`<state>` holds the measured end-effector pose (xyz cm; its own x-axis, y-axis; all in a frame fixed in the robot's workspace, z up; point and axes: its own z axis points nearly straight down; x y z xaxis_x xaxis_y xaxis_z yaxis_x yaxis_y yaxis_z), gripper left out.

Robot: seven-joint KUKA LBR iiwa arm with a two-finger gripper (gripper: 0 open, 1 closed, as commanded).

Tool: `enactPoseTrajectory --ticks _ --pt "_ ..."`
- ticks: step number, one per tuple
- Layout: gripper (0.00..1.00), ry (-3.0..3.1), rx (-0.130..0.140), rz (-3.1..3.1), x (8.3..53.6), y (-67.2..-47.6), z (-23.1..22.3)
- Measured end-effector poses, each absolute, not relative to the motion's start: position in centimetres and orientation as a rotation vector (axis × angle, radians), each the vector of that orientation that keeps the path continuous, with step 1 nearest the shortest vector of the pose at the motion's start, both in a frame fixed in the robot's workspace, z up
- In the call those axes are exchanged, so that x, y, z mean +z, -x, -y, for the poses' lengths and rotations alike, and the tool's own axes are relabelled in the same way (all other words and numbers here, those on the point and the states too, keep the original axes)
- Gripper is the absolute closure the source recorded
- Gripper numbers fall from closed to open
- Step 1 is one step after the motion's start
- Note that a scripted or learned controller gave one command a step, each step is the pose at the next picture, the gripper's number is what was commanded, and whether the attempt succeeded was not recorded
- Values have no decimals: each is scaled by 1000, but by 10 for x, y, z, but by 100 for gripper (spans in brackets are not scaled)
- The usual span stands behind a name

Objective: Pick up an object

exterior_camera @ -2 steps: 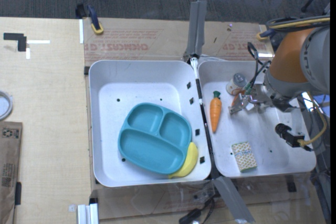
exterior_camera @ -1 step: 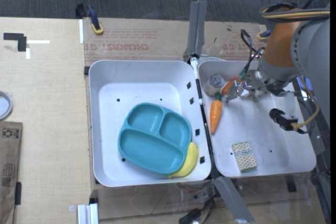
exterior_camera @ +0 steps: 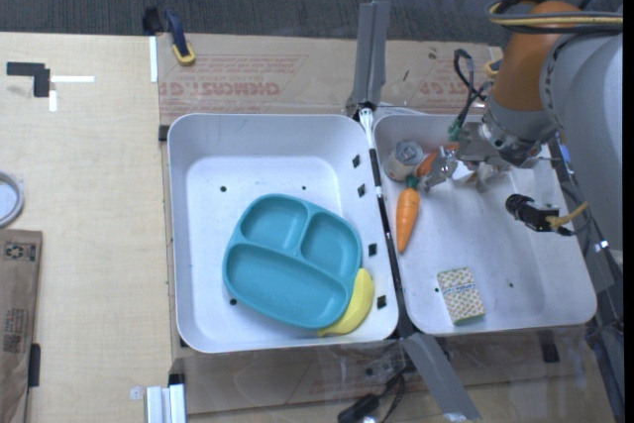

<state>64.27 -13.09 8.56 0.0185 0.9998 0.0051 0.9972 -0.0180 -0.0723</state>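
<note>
- Two-finger gripper (exterior_camera: 458, 165): low in the right white bin (exterior_camera: 495, 312), near its far wall; whether the jaws are apart or together cannot be told.
- Orange toy carrot with green top (exterior_camera: 406, 216): just left of the jaws, slightly nearer the camera.
- Small grey round object (exterior_camera: 406, 154): left of the jaws.
- Patterned rectangular sponge (exterior_camera: 461, 295): well in front of the jaws.
- Teal three-compartment plastic plate (exterior_camera: 290, 260) and yellow banana (exterior_camera: 354, 304): far left, in the left white bin (exterior_camera: 188, 213).

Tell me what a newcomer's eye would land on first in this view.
Most likely the big teal divided plate filling much of the left bin, with a yellow banana tucked under its lower right edge. Next, the orange carrot against the right bin's left wall, and the arm's gripper low over the top of that bin beside it.
</note>
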Motion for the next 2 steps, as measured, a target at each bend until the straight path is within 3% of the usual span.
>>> enactPoseTrajectory --ticks 1,2 --pt "0 2218 6 2217 88 -601 160" --pt "0 2173 37 2178 88 -647 186"
